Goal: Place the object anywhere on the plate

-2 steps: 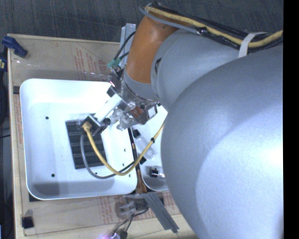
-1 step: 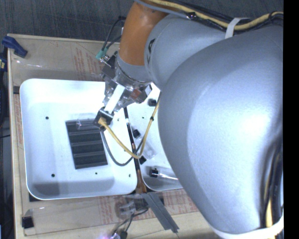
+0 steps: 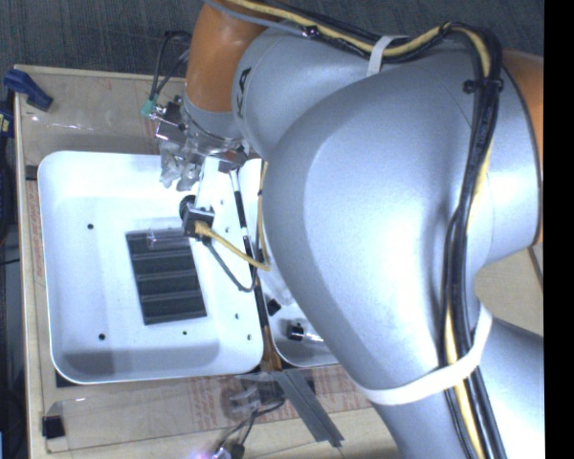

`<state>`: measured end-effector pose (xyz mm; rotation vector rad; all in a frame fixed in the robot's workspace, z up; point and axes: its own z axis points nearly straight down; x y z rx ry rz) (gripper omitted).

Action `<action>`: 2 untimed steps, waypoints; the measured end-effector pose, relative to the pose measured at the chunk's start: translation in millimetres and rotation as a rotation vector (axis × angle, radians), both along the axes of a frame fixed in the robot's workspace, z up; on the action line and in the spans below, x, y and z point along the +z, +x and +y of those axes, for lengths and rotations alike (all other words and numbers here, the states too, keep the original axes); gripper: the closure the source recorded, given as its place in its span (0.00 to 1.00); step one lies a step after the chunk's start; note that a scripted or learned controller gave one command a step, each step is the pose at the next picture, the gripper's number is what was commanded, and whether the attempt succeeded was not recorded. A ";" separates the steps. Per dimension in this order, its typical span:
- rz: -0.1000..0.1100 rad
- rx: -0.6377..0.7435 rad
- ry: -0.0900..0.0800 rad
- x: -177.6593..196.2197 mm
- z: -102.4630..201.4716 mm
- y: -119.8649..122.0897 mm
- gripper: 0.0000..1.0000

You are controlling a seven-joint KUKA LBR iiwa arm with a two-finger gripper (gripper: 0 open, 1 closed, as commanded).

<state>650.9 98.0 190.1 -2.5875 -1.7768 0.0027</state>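
Dark grey ribbed rectangular plate (image 3: 167, 277) lies flat on the floor of the left shallow white bin (image 3: 77, 256), about midway between its left and right walls. A faint clear patch sits at the plate's far end; what it is cannot be told.

The metal two-finger gripper (image 3: 177, 168) hangs over the far part of this bin, just inside the far wall and beyond the plate's far right corner. Whether it is clenched or released cannot be told, and no item can be made out in its grasp. A black connector with a yellow cable (image 3: 231, 250) hangs just below the wrist, beside the plate's far right corner. The object to be placed cannot be picked out.

The grey arm with its orange band (image 3: 215, 51) covers most of the right side, leaving a sliver of the right white bin (image 3: 297, 352) in view.

Open bin floor lies left of the plate and along the near wall. The bins rest on a pale wooden bench (image 3: 96, 98), with a blue clamp (image 3: 24, 86) at its far left corner and dark carpet (image 3: 77, 12) beyond.
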 end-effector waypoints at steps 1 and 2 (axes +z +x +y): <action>0.006 -0.247 -0.002 -74.6 22.0 3.9 1.00; 0.003 -0.362 -0.002 -99.0 122.0 -12.0 1.00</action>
